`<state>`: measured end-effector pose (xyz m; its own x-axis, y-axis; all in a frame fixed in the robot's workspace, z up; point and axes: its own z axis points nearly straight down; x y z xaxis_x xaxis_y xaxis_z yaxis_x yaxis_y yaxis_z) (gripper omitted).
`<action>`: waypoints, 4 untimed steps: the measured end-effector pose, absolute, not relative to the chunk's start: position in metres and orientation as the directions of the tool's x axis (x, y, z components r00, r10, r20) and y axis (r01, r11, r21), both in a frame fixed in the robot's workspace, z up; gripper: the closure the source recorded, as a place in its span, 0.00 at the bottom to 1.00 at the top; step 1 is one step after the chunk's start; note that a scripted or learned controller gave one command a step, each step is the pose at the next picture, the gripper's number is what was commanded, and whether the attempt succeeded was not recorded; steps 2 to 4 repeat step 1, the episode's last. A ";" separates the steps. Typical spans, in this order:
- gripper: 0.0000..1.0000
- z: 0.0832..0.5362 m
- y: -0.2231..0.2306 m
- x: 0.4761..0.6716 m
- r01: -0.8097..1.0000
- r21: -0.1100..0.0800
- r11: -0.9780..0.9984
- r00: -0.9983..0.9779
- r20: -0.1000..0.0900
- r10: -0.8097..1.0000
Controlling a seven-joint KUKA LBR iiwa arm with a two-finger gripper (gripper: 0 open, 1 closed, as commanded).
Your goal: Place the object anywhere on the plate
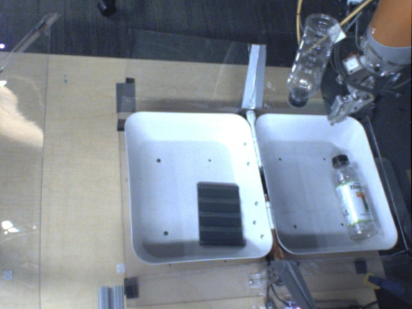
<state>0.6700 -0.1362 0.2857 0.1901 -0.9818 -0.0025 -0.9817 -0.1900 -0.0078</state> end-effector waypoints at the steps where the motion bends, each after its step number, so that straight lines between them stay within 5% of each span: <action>1: 1.00 0.274 -0.149 0.655 -0.866 -0.006 -0.500 0.500 -0.001 -0.866; 4: 1.00 0.274 -0.149 0.655 -0.866 -0.006 -0.500 0.500 -0.001 -0.866</action>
